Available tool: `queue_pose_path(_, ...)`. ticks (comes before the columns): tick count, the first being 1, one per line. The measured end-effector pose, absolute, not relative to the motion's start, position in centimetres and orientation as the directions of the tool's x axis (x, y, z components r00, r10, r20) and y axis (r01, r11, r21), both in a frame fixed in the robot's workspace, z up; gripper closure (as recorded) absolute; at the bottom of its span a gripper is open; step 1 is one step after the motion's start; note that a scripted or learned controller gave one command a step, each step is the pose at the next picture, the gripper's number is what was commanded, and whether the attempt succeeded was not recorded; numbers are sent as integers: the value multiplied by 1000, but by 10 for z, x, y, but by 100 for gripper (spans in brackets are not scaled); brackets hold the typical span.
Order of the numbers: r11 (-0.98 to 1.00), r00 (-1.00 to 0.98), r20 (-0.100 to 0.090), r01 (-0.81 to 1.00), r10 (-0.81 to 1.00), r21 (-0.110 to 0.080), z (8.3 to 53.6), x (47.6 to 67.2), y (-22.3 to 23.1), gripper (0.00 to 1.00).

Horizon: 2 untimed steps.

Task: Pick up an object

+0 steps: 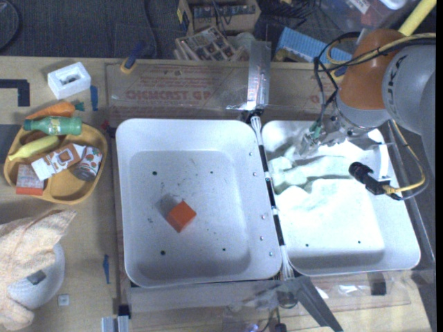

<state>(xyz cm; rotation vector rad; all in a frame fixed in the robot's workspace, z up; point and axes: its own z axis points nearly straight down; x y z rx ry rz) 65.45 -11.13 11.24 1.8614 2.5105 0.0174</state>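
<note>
An orange cube (182,215) lies on the floor of the left bin (138,151), a little left of its middle. In the right bin (394,254) a pale green and white crumpled cloth (299,173) sits against the left wall near the back. My gripper (313,138) hangs low over the back left part of the right bin, just above the cloth's far end. The grey arm with its orange band (367,75) comes down to it from the upper right. The gripper is far from the orange cube.
A black connector with a yellow cable (367,175) hangs over the right bin's right side. A yellow bowl (66,189) of toy food stands left of the bins, with a cloth (28,247) below it. A clear plastic panel (187,88) lies behind the left bin.
</note>
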Motion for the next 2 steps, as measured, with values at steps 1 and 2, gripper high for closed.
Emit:
queue_pose_path(1,290,-290,-6,957,957,18,112,654,-111,0)
queue_pose_path(2,324,-324,-6,946,946,5,90,668,-101,0)
